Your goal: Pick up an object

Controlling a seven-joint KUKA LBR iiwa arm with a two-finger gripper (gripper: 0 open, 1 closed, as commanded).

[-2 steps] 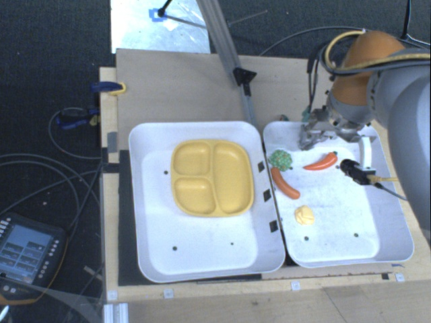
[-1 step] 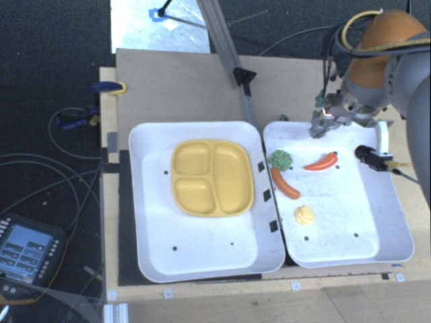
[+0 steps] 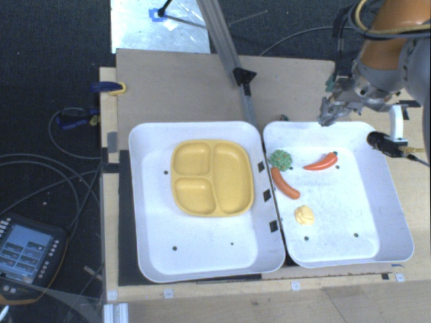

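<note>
Fingers (image 3: 328, 118) hover at the right bin's (image 3: 387, 200) far rim, their gap unclear to us, nothing held, with the chili (image 3: 320, 161) nearest, just below them, lying roughly left-right.

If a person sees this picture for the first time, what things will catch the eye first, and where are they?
The yellow divided plate stands out most, lying in the middle of the left bin. In the right bin, small toy foods cluster near its left side: a broccoli, a sausage, a red chili pepper and a pale yellow piece. The gripper hangs above that bin's far edge.
</note>
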